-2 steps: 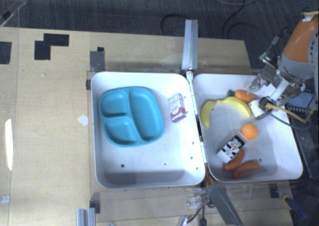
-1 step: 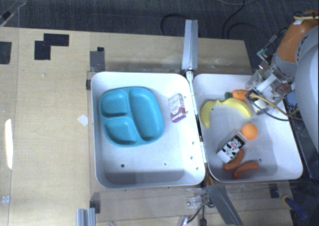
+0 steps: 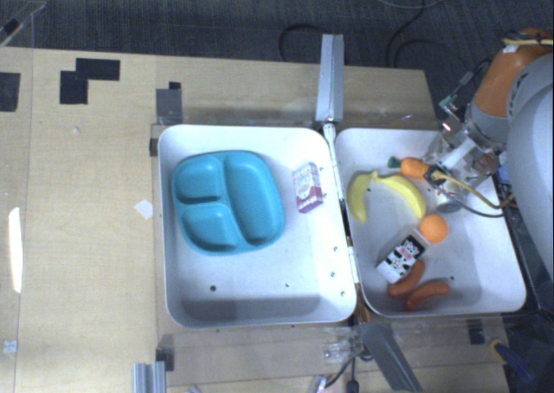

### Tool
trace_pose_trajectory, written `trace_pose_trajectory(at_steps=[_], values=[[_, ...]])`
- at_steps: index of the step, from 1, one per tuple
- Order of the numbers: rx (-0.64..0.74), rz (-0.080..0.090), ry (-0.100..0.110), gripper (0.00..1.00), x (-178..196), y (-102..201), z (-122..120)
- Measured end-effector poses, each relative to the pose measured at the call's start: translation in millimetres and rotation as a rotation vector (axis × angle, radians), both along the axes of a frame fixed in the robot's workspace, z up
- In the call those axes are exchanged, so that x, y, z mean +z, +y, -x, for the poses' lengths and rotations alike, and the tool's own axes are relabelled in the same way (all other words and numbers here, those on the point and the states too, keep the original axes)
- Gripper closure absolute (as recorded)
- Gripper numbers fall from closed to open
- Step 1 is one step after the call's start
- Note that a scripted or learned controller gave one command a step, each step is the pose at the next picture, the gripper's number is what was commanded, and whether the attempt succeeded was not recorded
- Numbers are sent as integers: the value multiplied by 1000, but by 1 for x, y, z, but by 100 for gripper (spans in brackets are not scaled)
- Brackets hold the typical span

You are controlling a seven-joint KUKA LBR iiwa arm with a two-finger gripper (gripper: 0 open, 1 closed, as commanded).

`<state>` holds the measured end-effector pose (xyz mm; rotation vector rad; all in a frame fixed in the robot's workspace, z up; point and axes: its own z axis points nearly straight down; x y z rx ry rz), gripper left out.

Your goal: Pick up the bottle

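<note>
The left bin (image 3: 260, 300) holds a blue divided plate (image 3: 228, 201) and a small carton (image 3: 307, 187) beside it. The right bin (image 3: 485, 292) holds a banana (image 3: 385, 191), a carrot (image 3: 412, 167), an orange (image 3: 432, 228), two sausages (image 3: 417, 287), and the black-and-white bottle (image 3: 401, 258) lying touching one sausage. The gripper (image 3: 450, 170) hangs over the bin's upper part, near the carrot; its grip is perhaps empty, too blurred to judge.
</note>
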<state>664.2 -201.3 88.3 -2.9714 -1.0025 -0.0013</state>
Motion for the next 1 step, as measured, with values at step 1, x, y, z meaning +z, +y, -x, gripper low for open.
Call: trace_pose_trajectory(at_steps=[1], values=[[9, 5, -5, 100, 8, 2, -2]])
